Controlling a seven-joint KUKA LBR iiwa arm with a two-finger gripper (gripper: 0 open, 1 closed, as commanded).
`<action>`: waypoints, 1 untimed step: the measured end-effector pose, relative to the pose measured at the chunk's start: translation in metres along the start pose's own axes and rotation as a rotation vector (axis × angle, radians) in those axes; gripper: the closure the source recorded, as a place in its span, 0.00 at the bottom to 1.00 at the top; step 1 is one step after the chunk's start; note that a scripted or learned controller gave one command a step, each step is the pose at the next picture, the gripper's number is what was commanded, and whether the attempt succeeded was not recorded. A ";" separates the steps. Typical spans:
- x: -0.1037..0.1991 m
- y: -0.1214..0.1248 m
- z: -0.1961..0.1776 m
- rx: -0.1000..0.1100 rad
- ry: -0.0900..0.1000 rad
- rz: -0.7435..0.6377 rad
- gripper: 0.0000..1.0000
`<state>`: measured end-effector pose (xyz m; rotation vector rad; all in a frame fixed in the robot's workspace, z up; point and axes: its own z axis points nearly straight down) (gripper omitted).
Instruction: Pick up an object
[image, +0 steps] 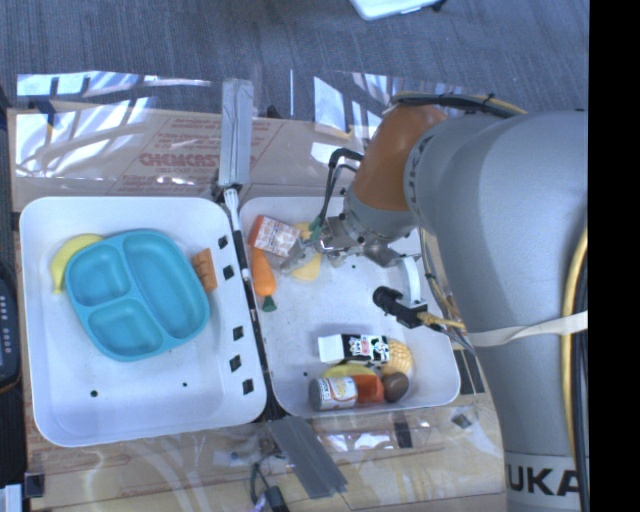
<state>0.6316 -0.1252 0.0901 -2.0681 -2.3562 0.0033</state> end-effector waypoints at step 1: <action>0.000 0.001 -0.012 -0.002 -0.001 -0.005 1.00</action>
